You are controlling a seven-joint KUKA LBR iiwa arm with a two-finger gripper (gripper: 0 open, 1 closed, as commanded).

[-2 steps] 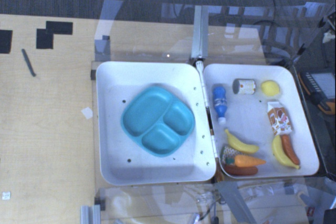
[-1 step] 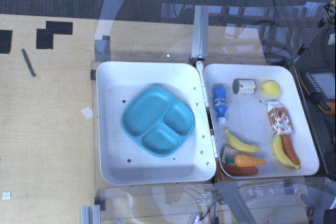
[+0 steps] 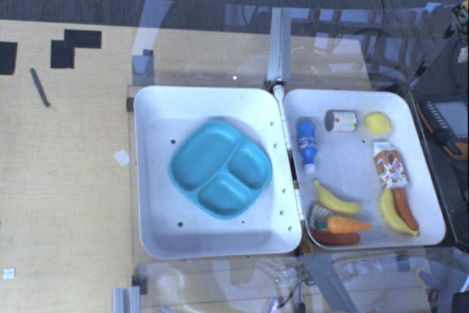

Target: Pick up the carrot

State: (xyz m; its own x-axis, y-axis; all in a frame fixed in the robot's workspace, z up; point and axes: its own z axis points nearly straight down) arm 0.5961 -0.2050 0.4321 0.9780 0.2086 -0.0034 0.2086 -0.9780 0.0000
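The carrot (image 3: 346,224) lay in the right bin (image 3: 421,130), touching a banana (image 3: 336,199); the gripper's state couldn't be told

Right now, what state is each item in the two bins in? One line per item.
carrot: lying flat near the right bin's front edge, ungrasped
blue bottle: lying on its side
small can: on its side
lemon: resting at the back of the right bin
blue divided plate: flat in the left bin
two bananas: lying flat, unpeeled
snack packet: lying flat
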